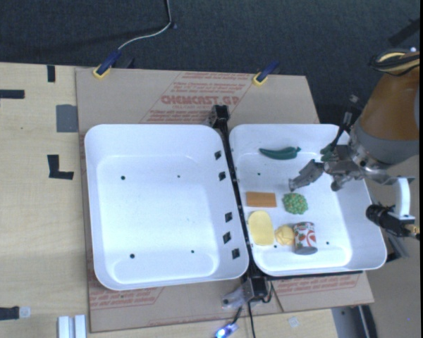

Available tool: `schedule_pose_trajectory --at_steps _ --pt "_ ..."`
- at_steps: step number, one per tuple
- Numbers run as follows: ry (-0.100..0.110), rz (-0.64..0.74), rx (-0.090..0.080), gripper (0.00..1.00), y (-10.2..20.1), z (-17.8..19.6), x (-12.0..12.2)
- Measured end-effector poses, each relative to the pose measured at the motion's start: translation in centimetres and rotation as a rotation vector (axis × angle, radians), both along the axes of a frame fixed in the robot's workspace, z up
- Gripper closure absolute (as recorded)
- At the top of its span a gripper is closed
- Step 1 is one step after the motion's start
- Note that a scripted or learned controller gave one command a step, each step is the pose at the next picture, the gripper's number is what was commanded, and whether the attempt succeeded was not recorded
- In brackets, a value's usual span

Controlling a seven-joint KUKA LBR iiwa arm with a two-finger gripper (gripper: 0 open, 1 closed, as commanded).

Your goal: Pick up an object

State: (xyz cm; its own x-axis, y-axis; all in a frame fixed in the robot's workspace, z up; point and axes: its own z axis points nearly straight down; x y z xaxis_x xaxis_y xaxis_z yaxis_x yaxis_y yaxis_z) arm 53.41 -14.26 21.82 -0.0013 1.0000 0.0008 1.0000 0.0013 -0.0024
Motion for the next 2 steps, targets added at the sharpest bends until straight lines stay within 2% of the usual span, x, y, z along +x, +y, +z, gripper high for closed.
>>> schedule_pose_trajectory --at_steps 1,2 --pt "0.005 -0.001 0.0 0.0 -0.1 -13.4 -1.2" --pt "-0.004 -0.001 -0.002 0.0 -4.5 -13.3 1.4"
